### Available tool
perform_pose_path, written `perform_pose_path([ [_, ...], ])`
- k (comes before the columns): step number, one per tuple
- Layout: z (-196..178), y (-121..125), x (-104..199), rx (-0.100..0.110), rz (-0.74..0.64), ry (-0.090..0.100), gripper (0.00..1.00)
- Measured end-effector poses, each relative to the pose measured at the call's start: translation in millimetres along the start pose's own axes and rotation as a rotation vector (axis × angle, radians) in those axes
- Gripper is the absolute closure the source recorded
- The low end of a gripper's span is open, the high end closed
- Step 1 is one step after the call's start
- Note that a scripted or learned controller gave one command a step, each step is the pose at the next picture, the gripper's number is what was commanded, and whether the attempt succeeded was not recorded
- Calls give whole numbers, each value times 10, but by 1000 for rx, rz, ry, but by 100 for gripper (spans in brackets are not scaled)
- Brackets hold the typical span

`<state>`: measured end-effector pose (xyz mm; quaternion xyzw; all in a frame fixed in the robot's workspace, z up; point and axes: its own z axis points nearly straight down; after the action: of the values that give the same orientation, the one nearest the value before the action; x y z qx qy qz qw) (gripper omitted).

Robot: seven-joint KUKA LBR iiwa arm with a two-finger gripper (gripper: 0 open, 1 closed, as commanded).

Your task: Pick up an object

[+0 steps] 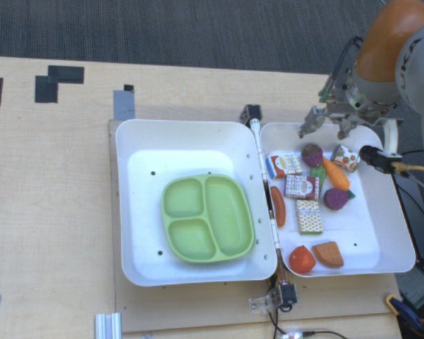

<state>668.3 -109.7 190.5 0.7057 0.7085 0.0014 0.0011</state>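
My gripper [329, 125] hangs above the right bin's [392, 249] far rim, jaws spread, pinching nothing. Pickup not begun; all toys remain inside.

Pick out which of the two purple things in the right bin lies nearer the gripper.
The upper purple piece, near the bin's far edge just below the gripper. The other purple piece lies farther down, beyond the carrot.

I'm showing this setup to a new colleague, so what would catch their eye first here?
Probably the green divided plate, sitting alone in the left bin. Next, the cluster of small toy foods in the right bin, such as the orange carrot and red tomato. Above that bin's far edge hovers the gripper, under the arm's orange band.
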Motion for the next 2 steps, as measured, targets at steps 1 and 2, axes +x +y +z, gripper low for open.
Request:
perform_pose_path([
  [1,973,-887,20,-1,1,0,0],
  [2,867,-876,27,-4,1,0,100],
])
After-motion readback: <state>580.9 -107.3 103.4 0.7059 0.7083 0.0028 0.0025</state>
